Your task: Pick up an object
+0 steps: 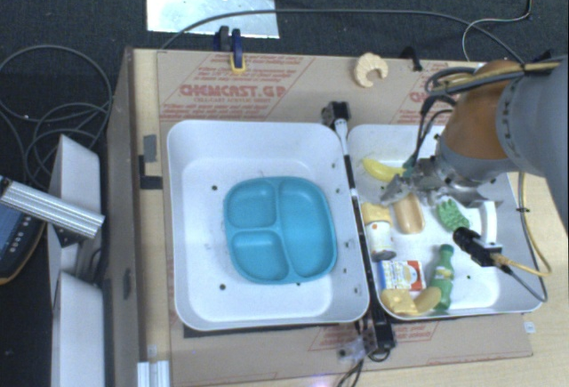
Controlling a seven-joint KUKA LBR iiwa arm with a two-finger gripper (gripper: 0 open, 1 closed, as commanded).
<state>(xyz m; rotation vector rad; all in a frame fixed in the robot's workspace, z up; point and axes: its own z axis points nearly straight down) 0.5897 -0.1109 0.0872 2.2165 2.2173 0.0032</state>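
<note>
Here arm (498, 127) crowds right bin (356, 145); left bin's (191, 145) rim w/ open room.

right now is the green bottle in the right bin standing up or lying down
Lying down. The green bottle rests flat on the floor of the right bin, its yellow cap pointing toward the bin's far side, beside a small carton.

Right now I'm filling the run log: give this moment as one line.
arm: over right bin | gripper: above toy food, beside banana | held: nothing visible | left bin: blue plate
</note>
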